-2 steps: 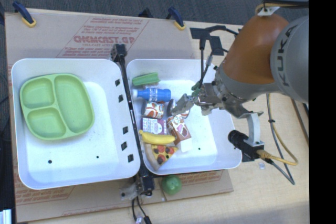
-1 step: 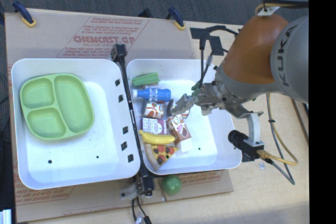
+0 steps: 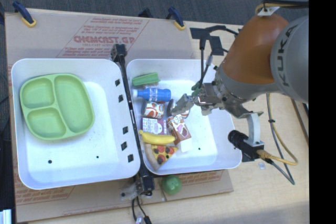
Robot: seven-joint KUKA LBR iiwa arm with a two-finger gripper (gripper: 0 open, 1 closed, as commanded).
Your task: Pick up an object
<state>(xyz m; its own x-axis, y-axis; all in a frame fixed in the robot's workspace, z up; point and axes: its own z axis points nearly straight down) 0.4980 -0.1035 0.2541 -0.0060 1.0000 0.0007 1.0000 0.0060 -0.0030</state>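
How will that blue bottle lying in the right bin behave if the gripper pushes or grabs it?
The blue bottle lies on its side, so a sideways nudge would probably roll it. Its rounded, smooth-looking plastic may slip from a pinch. The green block just above it could stop a roll that way.

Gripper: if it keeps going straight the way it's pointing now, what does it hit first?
The gripper points toward the object pile in the right bin. First in line looks like the small brown carton just below its tip, beside the white carton. Depth is unclear from this slanted view.
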